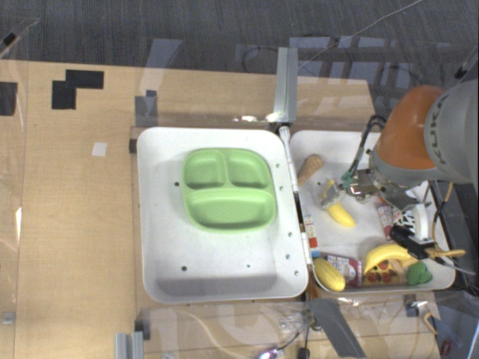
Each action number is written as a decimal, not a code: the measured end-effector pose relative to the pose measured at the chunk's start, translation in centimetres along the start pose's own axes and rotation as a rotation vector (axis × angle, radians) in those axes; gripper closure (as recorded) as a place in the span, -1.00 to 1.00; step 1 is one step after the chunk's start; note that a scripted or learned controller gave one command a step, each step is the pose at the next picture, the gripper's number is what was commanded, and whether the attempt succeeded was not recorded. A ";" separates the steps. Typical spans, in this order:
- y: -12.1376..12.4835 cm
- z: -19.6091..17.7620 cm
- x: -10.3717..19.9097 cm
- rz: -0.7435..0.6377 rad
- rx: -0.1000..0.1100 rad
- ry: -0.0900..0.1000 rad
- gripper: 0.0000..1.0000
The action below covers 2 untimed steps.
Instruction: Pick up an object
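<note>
- My gripper point(340, 191) hangs in the right bin point(441, 281); I cannot tell its state.
- A small yellow piece point(341, 215) lies just at its 6 o'clock.

L bin point(161, 275): green tray point(227, 187) sits in the middle, bare floor all round it, widest at front. R bin point(352, 142): crowded along front w/ corn point(328, 274), packet point(349, 266), banana point(388, 258); bread roll point(309, 168) by L wall; arm point(419, 137) covers R side. Mid floor open.
</note>
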<state>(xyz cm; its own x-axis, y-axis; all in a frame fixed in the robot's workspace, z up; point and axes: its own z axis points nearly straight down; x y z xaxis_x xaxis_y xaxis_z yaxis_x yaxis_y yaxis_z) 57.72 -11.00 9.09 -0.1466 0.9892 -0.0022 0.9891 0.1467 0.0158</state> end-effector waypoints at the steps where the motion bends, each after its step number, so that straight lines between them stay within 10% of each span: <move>1: -0.7 -0.5 -1.0 0.268 0.011 0.000 -1.00; 2: -0.4 -1.7 -0.9 0.266 0.006 0.001 1.00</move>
<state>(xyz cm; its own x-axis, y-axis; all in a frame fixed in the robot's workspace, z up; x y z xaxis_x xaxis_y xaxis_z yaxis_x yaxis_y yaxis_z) 57.39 -11.98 10.76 0.1185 0.9930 0.0027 0.9929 -0.1185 0.0093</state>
